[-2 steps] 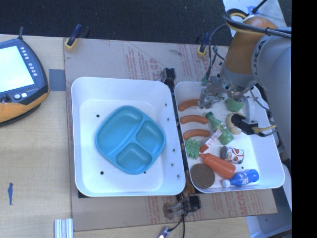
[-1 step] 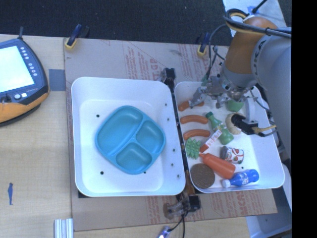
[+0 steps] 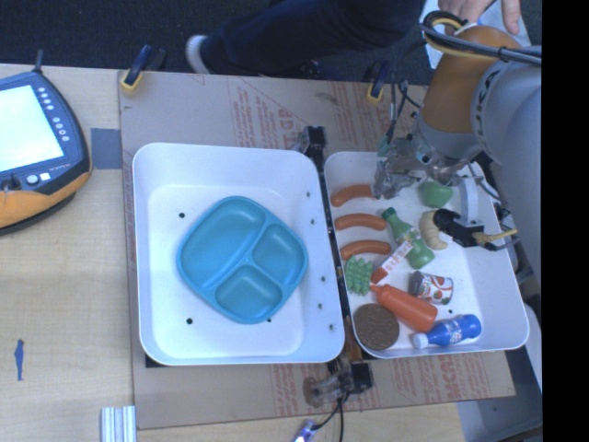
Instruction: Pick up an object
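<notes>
A: Biggest thing first: the left bin (image 3: 147, 247) carries just a blue divided plate (image 3: 242, 259) lying flat in its middle. The right bin (image 3: 511, 311) is the crowded one.

B: And the arm (image 3: 479, 90)?

A: It comes in from three o'clock, orange band up, and the gripper (image 3: 391, 178) hangs over the right bin's twelve o'clock end. Open or closed, I cannot tell; the fingers are a dark blur from here.

B: What's nearest it?

A: A sausage (image 3: 352, 194) just at its nine o'clock, two more stacked toward six, and a green lump (image 3: 436, 192) at its three o'clock. Further toward six: an orange bottle (image 3: 405, 306), a brown disc (image 3: 375, 326), a blue bottle (image 3: 448, 331).

B: So which step?

A: I'd call it the descent onto a pick, nothing lifted. Next it needs to settle on one piece, probably that top sausage, straddle it across its narrow side and close without nudging the neighbours.
</notes>
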`<state>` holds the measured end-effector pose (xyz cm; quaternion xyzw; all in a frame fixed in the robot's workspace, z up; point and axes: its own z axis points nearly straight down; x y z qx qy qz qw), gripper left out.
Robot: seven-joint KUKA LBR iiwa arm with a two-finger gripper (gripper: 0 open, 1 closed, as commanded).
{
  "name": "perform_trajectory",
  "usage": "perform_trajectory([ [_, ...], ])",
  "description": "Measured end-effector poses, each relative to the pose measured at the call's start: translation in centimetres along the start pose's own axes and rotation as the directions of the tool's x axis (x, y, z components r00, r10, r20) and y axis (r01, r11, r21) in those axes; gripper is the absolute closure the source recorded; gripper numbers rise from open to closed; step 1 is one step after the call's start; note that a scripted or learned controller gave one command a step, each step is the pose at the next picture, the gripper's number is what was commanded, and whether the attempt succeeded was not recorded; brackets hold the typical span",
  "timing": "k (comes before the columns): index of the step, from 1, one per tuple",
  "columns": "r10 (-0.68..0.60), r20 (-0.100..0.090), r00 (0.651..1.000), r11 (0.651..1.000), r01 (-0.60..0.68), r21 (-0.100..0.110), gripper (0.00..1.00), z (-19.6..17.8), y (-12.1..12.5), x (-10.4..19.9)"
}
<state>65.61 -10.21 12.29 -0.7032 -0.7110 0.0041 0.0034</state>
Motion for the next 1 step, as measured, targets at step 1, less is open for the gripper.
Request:
perform_trajectory([
  [1,-0.005,-0.011,1.0,0.999,0.006,0.048,0.0,2.03,-1.7,0.98],
])
